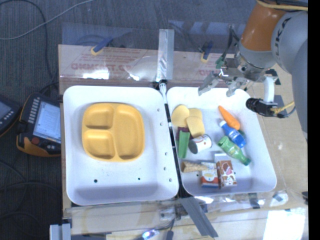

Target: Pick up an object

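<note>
The right bin (260,149) holds several small items: an orange carrot (229,117), a blue bottle (233,134), a green bottle (233,151), yellow pieces (189,119), a dark green stick (183,142), a white can (202,144) and small boxes (218,174). My gripper (221,86) hangs over the bin's far edge, above and behind the carrot, its two fingers (206,87) spread open with nothing between them.
The left bin (75,184) carries a yellow divided plate (113,131). A metal divider post (164,59) stands between the bins at the back. A teach pendant (39,125) lies left of the bench. The arm's grey-orange wrist (265,24) occupies the upper right.
</note>
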Controlling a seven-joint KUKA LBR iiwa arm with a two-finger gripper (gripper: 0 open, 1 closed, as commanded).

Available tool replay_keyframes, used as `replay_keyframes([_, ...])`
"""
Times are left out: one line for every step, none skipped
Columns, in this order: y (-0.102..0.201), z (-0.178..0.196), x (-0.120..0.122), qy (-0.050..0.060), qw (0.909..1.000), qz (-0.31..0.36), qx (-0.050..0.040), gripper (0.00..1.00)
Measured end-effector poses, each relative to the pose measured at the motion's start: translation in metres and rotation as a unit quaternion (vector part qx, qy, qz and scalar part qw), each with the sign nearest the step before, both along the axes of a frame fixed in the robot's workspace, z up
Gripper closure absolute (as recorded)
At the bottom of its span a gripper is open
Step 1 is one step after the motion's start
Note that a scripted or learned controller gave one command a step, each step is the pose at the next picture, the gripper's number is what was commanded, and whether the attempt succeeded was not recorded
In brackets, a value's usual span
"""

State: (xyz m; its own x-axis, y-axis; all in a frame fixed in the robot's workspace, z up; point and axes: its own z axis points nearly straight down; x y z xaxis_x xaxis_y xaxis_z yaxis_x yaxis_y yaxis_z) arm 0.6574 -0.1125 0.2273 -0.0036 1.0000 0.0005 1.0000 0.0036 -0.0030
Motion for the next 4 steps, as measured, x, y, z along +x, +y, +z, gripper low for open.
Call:
replay_keyframes([-0.037,-0.127,-0.040,-0.001,0.9992,0.040,0.0004,0.00])
replay_keyframes([-0.035,-0.136,-0.103,-0.009,0.9989,0.046,-0.0022,0.00])
replay_keyframes([0.011,-0.135,-0.160,-0.012,0.9961,0.088,-0.0037,0.00])
replay_keyframes([0.011,-0.123,-0.125,-0.001,0.9899,0.142,0.0008,0.00])
